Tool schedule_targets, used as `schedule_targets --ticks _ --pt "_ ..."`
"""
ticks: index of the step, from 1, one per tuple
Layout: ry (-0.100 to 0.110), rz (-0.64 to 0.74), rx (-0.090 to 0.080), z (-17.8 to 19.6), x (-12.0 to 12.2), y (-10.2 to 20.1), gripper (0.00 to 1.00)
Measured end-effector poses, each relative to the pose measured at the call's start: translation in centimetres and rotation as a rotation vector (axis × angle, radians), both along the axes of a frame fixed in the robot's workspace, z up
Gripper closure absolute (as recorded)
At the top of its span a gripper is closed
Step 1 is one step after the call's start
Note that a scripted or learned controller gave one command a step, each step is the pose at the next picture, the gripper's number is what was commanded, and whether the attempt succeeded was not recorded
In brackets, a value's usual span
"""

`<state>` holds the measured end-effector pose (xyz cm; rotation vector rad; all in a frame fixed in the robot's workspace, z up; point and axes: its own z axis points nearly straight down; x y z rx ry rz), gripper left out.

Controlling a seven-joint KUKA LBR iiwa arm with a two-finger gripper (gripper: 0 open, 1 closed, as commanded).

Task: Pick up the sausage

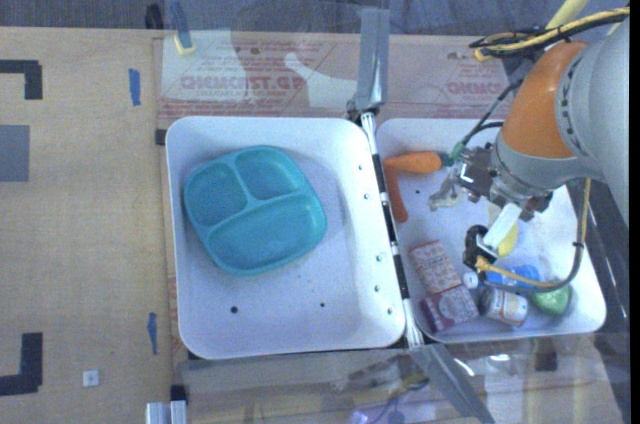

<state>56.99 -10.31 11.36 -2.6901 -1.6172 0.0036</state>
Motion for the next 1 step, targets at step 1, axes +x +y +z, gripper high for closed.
schedule_targets --ticks 1 --pt "-0.008 -0.041 -0.002 -2.57 -0.81 0.83 0.0"
